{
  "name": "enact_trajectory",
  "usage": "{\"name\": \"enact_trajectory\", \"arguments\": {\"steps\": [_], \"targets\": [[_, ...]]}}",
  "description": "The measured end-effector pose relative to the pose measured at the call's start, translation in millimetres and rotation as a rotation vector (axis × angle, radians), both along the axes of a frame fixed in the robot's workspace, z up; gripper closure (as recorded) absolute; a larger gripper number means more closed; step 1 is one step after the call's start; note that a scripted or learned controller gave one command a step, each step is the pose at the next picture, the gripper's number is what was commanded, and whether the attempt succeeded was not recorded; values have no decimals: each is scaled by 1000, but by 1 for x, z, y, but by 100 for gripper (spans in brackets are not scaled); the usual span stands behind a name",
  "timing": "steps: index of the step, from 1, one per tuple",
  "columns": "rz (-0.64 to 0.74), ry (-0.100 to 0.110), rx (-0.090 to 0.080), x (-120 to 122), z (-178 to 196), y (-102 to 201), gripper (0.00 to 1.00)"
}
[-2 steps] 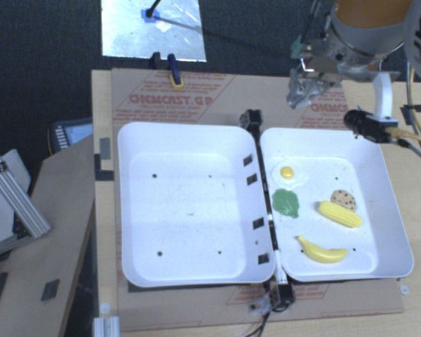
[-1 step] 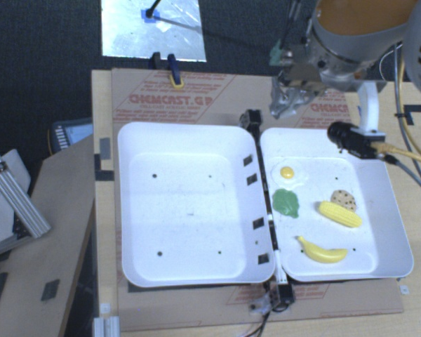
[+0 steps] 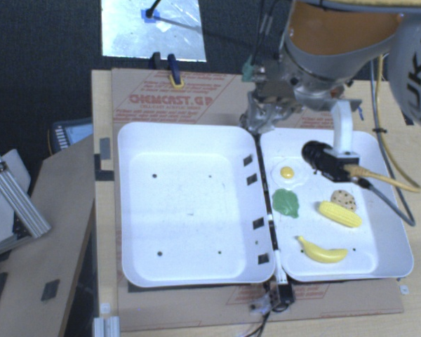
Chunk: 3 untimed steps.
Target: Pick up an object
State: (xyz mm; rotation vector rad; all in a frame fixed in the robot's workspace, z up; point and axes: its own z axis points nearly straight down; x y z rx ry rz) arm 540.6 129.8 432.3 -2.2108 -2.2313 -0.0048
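The right bin (image 3: 386, 255) holds several toy foods: a fried egg (image 3: 288, 173), a green leafy piece (image 3: 285, 202), a yellow corn cob (image 3: 339, 214), a speckled cookie (image 3: 344, 199) and a banana (image 3: 323, 250). My gripper (image 3: 262, 120) hangs over the back rim where the two bins meet, behind and to the left of the egg. It sits apart from all the foods, and I see nothing held in it. The arm's body hides the bin's back right corner.
The left bin (image 3: 189, 202) lies beside the right one, with black clips along the shared wall (image 3: 263, 209). A black camera unit (image 3: 326, 160) on a white bracket, trailing a yellow cable (image 3: 389, 181), overhangs the right bin's back half. Blue and yellow clamps (image 3: 170, 69) stand behind the bins.
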Motion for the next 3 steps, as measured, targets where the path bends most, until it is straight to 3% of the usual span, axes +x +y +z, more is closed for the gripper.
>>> {"name": "enact_trajectory", "arguments": {"steps": [1, 2, 3], "targets": [[-3, 0, -1, -56, 4, 0, 100], [-4, -2, -1, -54, 25, 6, 100], [0, -8, 3, -54, 107, 60, 100]]}}
